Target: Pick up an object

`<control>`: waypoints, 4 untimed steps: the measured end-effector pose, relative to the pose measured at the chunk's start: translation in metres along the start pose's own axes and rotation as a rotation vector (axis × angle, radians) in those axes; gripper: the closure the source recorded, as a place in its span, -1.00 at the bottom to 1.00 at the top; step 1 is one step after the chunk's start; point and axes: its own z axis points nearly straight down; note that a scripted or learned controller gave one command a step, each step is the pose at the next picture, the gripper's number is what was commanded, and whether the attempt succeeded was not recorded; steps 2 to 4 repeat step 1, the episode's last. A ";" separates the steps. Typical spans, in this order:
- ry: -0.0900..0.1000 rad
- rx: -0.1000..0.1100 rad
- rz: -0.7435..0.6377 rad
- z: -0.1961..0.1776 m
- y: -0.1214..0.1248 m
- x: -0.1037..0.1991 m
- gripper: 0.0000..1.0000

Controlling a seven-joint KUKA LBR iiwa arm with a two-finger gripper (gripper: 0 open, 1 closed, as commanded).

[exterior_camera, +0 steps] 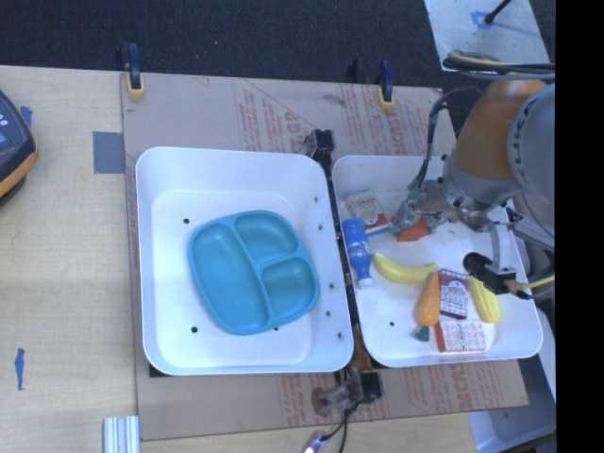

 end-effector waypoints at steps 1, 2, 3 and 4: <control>-0.001 -0.003 0.002 -0.101 0.005 0.053 1.00; -0.001 -0.003 0.002 -0.101 0.005 0.053 1.00; -0.001 -0.003 0.002 -0.101 0.005 0.053 1.00; -0.001 -0.003 0.002 -0.101 0.005 0.053 1.00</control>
